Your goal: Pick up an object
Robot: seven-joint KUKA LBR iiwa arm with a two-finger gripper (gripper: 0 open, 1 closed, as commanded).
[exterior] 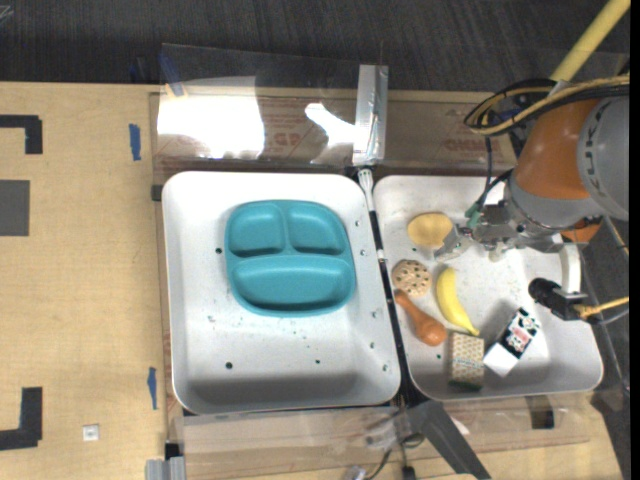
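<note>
— Gripper (478, 230) first: we see it low in the right bin (585, 363), but we cannot tell its state.

— Nearest to us we see a sponge block (466, 357) and a small carton (512, 340). Farther, the carrot (420, 320), banana (455, 301), cookie (410, 276), then a yellow piece (431, 230) just beside the gripper. A teal tray (290, 256) lies in the left bin (190, 348).

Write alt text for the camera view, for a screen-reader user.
The grey-and-orange arm reaches in from the right, its gripper low over the right bin, beside a yellow round item, a banana, a cookie, a carrot, a sponge block and a small carton. The left bin holds a teal divided plate.
</note>
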